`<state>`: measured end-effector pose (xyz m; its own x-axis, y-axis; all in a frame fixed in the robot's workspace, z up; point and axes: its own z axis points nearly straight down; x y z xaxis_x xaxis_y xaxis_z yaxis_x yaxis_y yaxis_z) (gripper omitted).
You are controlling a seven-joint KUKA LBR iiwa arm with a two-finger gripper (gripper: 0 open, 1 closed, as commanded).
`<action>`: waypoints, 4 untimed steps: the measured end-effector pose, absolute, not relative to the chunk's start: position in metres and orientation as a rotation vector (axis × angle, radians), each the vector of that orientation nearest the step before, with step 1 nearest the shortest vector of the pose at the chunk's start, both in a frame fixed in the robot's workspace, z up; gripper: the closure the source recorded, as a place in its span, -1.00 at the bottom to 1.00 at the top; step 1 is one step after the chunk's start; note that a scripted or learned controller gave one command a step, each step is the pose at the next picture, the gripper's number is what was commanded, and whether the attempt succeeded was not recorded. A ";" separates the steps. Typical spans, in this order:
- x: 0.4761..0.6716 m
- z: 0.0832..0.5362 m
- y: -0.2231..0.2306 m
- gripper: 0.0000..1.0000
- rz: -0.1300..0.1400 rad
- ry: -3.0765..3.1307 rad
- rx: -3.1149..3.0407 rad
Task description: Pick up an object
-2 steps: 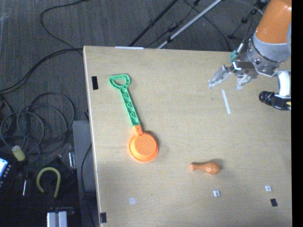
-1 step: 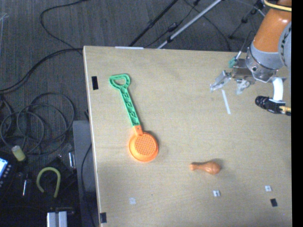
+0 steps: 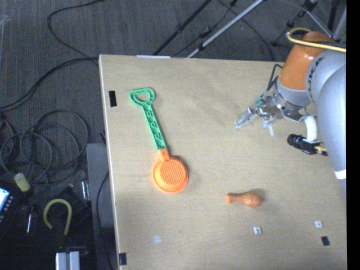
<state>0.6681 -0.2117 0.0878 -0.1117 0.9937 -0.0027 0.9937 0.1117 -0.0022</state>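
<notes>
Tan bench (image 3: 214, 83) is bearing a strainer (image 3: 170, 175) at left w/ a drumstick (image 3: 246, 198) lying near front, gripper (image 3: 251, 118) hovering spread & empty, well apart from both; risking a miss, since drumstick's rounded & may be rolling off.

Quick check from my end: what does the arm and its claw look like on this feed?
The arm is a rounded grey body with an orange band above the wrist and a yellow cable looping over it. The claw is small, with thin pale metal fingers.
</notes>
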 end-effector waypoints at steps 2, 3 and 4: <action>0.669 0.084 -0.183 -1.00 0.002 2.743 1.530; 0.669 0.085 -0.149 -1.00 0.003 2.992 0.953; 0.669 0.085 -0.149 -1.00 0.005 2.992 0.953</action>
